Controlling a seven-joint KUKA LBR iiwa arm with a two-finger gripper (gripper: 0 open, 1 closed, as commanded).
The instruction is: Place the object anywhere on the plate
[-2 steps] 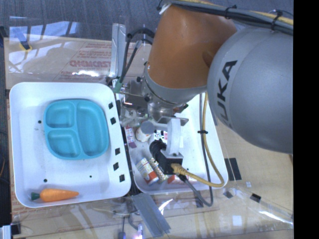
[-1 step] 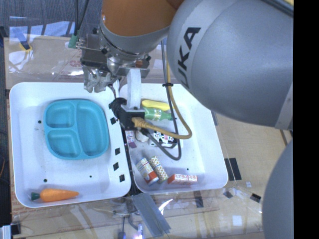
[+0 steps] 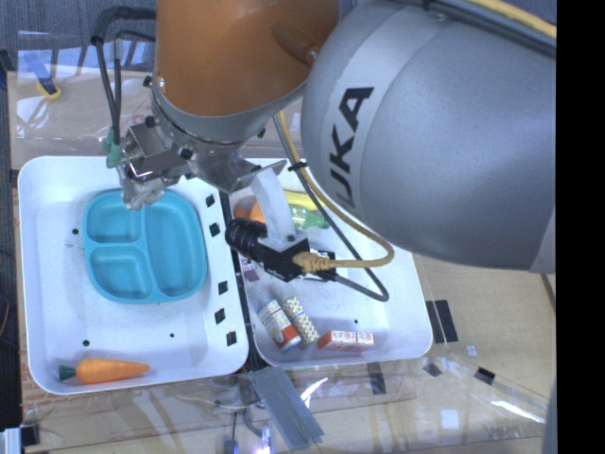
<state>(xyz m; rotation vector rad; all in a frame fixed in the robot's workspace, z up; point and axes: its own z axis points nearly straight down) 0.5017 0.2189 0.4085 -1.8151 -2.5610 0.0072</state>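
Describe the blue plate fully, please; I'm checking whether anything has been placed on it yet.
The blue plate is a rounded-rectangle tray, seemingly plastic, light blue and glossy, split into three compartments by raised ridges. It lies flat in the left white bin, toward its upper middle. No loose object rests in any visible compartment. The gripper sits over its top edge, hiding a small part there; whether they touch cannot be told.

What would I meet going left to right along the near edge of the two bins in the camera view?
Carrot in the left bin's near corner → two small cans lying side by side in the right bin → small red and white packet.
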